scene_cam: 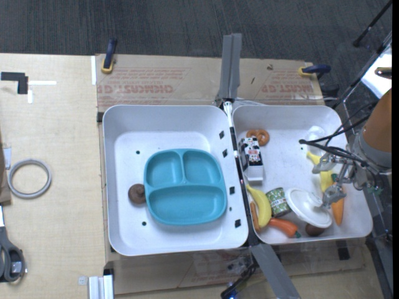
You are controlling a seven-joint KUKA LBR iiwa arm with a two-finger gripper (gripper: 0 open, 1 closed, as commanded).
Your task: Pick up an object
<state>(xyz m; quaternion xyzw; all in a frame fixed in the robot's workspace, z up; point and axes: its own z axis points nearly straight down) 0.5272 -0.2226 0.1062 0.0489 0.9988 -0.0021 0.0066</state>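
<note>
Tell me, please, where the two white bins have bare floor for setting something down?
Left white bin: bare floor above the blue divided plate. Right white bin: bare middle between the pretzel and the gripper. Crowded along its near edge by the banana and carrot.

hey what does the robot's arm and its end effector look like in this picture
The arm comes in from the right with an orange section at the frame edge. Black cables run along it toward the wrist. The end effector is grey metal with slim fingers, above the right bin.
</note>
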